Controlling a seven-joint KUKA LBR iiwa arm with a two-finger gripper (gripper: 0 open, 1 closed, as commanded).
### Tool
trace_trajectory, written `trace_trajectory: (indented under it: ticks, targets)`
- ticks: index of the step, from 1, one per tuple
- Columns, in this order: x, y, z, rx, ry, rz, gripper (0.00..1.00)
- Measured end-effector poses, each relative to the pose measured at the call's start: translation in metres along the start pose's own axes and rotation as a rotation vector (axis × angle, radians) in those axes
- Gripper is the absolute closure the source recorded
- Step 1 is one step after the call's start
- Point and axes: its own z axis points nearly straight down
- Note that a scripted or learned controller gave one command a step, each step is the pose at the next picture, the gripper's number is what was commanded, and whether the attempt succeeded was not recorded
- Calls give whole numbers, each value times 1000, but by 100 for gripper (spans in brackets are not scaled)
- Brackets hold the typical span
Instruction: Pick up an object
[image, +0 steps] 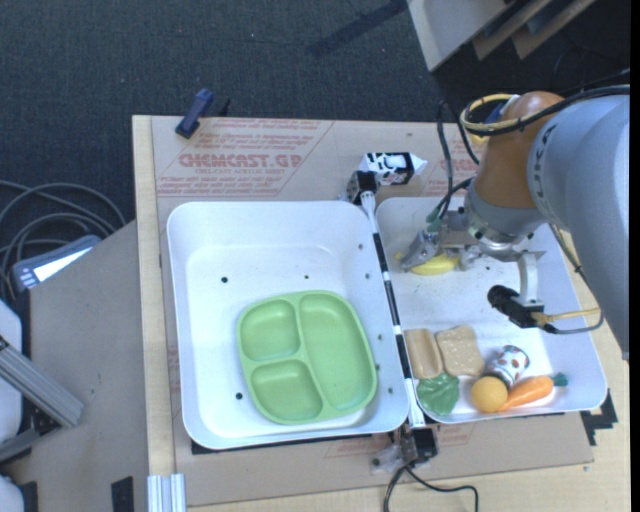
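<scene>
My arm (560, 150) reaches in from the right, its orange band (515, 150) sitting over the far part of the right bin (570, 300). My gripper (447, 245) is low in that bin's far left area, directly above a yellow banana-shaped piece (432, 266). I cannot tell whether the gripper is apart or together, nor whether it touches the yellow piece; the wrist hides most of it. A black fitting (510, 303) with a cable lies just near-right of the gripper, over the bin floor. Along the right bin's near edge sits a cluster of items: two tan bread-like slices (445, 351) side by side, a green leaf-like piece (438, 392) just nearer than them, an orange ball (489, 393), a small white and dark round item (511, 363) behind it, and a carrot (532, 390) lying to the right, touching the ball. The left bin (200, 250) holds a green divided tray (305, 355) with three compartments, lying flat in the near half. Both bins rest on a brown board (250, 155); a blue item (194, 113) lies at its far left corner.
</scene>
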Motion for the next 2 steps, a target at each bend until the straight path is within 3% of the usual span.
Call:
trace_trajectory:
  ticks: [1, 2]
  targets:
    - [-33, 29, 0, 1, 0, 1, 0]
    - [-126, 34, -41, -1, -1, 0, 0]
